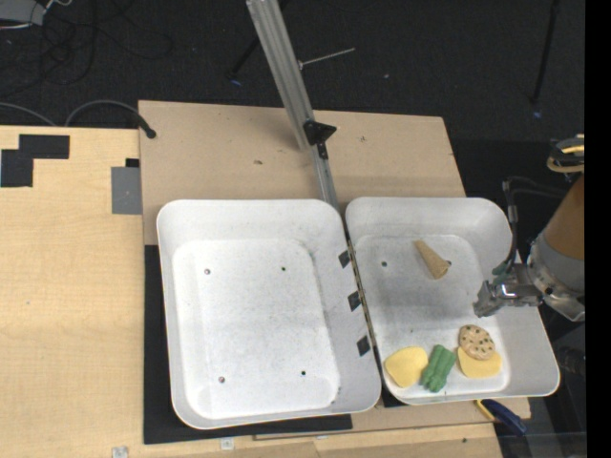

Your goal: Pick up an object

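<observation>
The end effector [489,299] hangs at the right bin's [382,219] right wall, its opening too small to judge, nothing visibly held. Nearest lies a cookie [476,342] on a yellow slice [480,364], touching; beside them sit a green piece [438,367] and a yellow lump [406,366]. A brown wedge [431,259] lies apart, probably the cleanest target: descend straight, close across its narrow width.

You have two white bins: the left bin [181,256] and the right bin [477,219]. The right holds four things: one cone [431,259], one cookie [476,341], one green piece [439,367], one yellow piece [407,366].
</observation>
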Controlling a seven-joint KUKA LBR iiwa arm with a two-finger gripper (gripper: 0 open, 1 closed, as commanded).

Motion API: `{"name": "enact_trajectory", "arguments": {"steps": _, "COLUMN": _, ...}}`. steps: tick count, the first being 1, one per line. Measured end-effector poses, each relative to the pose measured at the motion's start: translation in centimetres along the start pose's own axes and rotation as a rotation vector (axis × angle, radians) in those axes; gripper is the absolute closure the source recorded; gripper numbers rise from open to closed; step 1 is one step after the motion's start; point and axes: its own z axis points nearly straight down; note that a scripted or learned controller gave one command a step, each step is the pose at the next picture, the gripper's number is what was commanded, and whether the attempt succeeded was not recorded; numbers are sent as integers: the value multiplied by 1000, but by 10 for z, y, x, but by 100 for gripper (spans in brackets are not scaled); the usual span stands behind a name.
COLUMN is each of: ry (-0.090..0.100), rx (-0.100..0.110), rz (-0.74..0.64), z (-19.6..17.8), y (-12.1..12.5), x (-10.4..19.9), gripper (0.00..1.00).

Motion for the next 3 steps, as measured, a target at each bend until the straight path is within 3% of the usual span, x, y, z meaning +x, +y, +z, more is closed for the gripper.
{"name": "enact_trajectory", "arguments": {"steps": 2, "ry": 0, "rx": 1, "rz": -2, "z": -67, "y": 4, "x": -4, "gripper": 100}}
{"name": "enact_trajectory", "arguments": {"steps": 3, "ry": 4, "rx": 3, "rz": -5, "z": -78, "y": 1, "x": 50, "gripper": 100}}
